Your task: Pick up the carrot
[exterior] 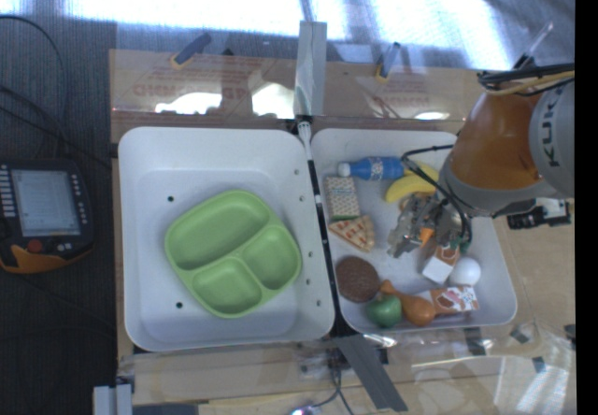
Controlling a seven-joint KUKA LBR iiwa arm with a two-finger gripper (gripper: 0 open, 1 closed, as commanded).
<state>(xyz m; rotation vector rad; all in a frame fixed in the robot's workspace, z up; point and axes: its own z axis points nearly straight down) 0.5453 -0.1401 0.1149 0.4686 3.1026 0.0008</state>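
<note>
The carrot (426, 236), seen as a small orange sliver, lies mid-way across the right bin (509, 303), directly under the tool (418, 228), which covers most of it. Whether the tool is clenched or released cannot be told from this angle. Neighbours crowd close: a banana (411, 187) just behind, a white block (436, 270) and an egg (465, 270) just in front. The likely risk is a grip that catches only the carrot's edge and slips off, or one that nudges the block instead.
</note>
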